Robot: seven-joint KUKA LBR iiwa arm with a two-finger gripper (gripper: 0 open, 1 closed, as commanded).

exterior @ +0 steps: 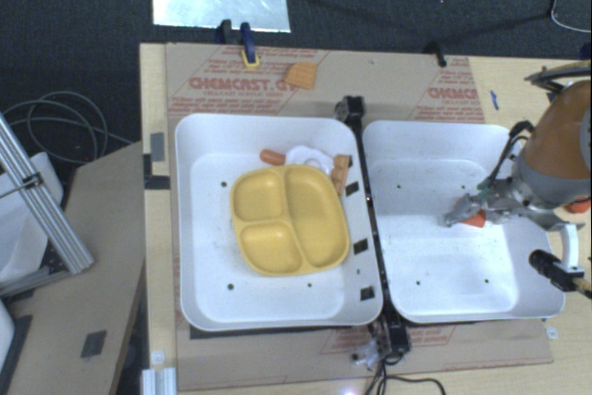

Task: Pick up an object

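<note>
My gripper (460,216) is low inside the right bin (435,296), near its middle right, and the arm reaches in from the right. A small orange object (475,220) lies right at the gripper's tip, partly covered by it; whether it is gripped is hidden. In the left bin (199,227) a yellow divided plate (289,219) sits in the middle. Behind the plate are a small orange sausage-shaped piece (272,157), a white object (310,158) and a tan block (340,168) by the bin's right wall.
A tan square piece (301,74) lies on the cardboard behind the left bin, with a blue-and-yellow clamp (248,44) beside it. A black divider (365,217) runs between the bins. The arm's black fitting (553,268) overhangs the right bin's right edge.
</note>
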